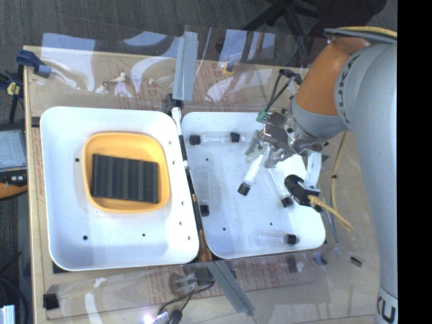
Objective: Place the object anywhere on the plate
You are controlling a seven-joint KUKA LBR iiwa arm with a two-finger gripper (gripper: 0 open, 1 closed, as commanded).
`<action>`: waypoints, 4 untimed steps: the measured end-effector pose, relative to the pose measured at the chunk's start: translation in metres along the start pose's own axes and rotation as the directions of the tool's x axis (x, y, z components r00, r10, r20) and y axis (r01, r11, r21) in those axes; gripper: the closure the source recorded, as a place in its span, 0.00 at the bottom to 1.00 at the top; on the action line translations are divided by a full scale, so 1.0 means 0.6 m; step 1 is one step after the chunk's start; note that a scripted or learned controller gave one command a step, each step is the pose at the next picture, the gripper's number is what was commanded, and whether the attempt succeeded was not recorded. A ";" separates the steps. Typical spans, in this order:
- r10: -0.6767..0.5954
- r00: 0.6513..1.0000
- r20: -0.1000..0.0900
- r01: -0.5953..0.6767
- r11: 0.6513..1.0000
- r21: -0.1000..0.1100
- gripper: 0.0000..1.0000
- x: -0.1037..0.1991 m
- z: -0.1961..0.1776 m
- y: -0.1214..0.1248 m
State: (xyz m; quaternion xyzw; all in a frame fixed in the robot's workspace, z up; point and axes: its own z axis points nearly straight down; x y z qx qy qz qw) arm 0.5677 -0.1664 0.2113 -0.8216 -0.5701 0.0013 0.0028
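Two white bins (50, 181), one plate (125, 145), four tubes (251, 174)

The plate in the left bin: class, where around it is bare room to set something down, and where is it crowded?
Bare floor of the left bin runs below the yellow plate, and a narrower strip lies along its left. The plate's middle carries a dark ribbed insert. The right bin is crowded: clear tubes lie scattered there, with the gripper above them.

The plate (126, 173) lies in the left bin (61, 235). Right of the plate, in the right bin (229, 238), several tubes (250, 174) lie apart, one under the gripper (270, 155).
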 end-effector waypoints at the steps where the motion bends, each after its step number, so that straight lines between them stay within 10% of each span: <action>1: -0.190 0.982 0.001 0.190 0.982 0.001 1.00 0.049 0.019 -0.089; 3: -0.495 0.869 0.004 0.495 0.869 -0.002 1.00 0.283 0.035 -0.111; 4: -0.494 0.869 0.004 0.494 0.869 -0.002 0.00 0.283 0.035 -0.111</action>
